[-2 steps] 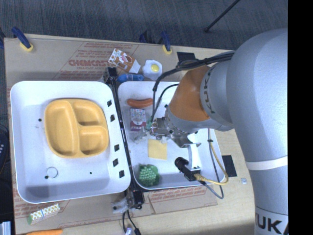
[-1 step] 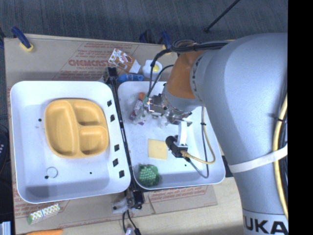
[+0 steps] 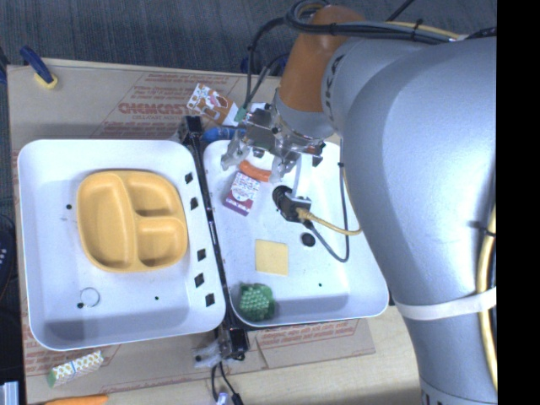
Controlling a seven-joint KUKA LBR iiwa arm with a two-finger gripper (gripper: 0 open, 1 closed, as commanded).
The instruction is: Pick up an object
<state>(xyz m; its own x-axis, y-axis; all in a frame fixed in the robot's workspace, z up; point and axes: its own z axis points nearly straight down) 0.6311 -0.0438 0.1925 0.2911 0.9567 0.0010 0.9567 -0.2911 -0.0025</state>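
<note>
Hovering over a small packet [image 3: 243,191], the tool [image 3: 257,154] seemingly spread, holding nothing.

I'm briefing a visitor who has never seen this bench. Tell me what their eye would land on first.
The big grey arm with its orange band fills the right side, its gripper low over the right bin's far end, above a small packet. Next comes the yellow tray in the left bin. Then the pale yellow square and green ball in the right bin's near part.
</note>
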